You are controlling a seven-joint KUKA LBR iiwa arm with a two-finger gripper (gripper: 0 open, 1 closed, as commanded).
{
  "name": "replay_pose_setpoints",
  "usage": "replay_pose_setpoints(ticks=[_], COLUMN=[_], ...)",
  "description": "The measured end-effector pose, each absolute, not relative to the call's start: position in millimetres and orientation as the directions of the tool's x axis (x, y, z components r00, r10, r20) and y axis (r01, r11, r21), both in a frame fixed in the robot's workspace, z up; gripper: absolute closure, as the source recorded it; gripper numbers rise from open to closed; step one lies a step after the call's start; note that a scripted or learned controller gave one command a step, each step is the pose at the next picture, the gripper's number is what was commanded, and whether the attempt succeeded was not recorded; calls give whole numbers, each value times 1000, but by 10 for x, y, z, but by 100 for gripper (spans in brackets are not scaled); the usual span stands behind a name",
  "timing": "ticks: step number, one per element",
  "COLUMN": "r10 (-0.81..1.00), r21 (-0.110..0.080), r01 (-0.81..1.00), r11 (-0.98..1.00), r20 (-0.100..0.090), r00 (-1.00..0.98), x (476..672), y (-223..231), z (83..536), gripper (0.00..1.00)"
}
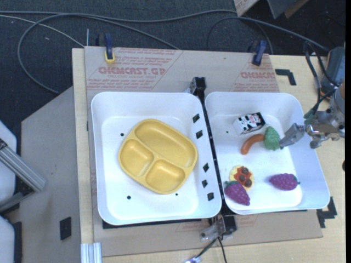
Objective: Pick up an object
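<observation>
Yellow three-compartment plate [158, 155] in left bin [104, 147], far left of claw [293, 136]. Right bin [307, 163] beneath claw. Green toy vegetable [271, 138] just left of claw tip, apparently ungripped. Orange sausage [252, 143] further left; purple grapes [283, 181] below. Claw state: cannot tell.

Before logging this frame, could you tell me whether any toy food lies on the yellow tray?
No, the yellow tray holds nothing.
</observation>
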State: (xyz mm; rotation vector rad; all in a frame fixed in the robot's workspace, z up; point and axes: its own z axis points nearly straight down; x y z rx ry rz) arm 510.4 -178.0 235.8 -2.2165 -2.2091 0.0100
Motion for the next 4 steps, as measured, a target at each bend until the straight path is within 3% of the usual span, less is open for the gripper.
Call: replay_pose_setpoints(ticks=[1, 2, 4], r10=[1000, 1000, 1000], r21=[-1, -6, -5], r01=[1000, 1000, 1000], r11=[0, -1, 0], r20=[1, 3, 3], r00=[0, 1, 0], x=[5130, 5067, 5123], y=[-1778, -1810, -1729], z=[2418, 1970, 864], gripper=[0, 0, 0])
